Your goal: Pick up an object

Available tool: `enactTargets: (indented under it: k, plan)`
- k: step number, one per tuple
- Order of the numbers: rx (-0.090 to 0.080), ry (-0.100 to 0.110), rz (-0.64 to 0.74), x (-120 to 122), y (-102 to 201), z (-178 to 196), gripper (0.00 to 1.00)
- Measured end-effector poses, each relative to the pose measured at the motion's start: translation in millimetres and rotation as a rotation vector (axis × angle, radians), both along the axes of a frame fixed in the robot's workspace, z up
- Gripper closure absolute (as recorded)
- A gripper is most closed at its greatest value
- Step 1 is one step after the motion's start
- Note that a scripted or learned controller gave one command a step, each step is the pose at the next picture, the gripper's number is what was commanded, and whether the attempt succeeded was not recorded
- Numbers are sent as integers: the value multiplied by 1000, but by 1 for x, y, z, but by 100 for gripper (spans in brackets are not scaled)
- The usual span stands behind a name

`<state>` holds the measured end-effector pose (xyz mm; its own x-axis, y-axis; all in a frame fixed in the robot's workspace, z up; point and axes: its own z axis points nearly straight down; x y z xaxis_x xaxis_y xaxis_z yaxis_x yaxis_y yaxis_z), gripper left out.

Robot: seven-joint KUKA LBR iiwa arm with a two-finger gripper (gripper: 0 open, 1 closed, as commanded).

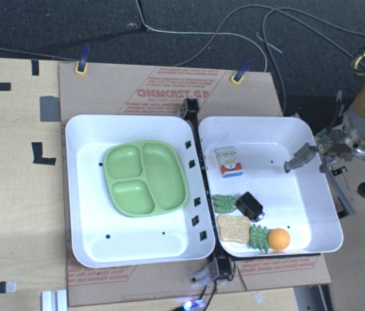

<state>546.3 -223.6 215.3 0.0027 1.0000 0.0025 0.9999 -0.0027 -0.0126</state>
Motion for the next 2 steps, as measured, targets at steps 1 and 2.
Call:
enactTargets:
  k: [1,2]
  plan:
    - [-3,-11,3,3,0,6,0]
    - [-1,-6,4,-4,9,-51,0]
